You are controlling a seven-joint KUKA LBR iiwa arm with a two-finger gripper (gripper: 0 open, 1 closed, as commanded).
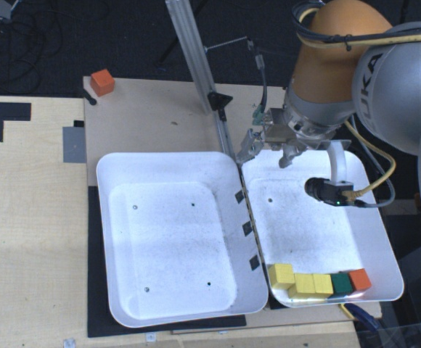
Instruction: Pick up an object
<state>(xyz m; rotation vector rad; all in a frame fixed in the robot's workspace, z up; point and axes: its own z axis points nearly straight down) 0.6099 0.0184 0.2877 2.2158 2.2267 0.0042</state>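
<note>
Several small blocks lie in a row along the front edge of the right bin (370,238): yellow blocks (305,284), a green block (340,284) and an orange-red block (359,279). My gripper (267,153) hangs over the far left corner of that bin, well away from the blocks. Its fingers are spread open, with nothing between them.
The left bin (123,194) sits beside the right one, with black clips on the shared rim. An orange cube (102,82) rests on the bench at the far left. A slanted metal rail (196,64) rises behind the bins, close to the gripper.
</note>
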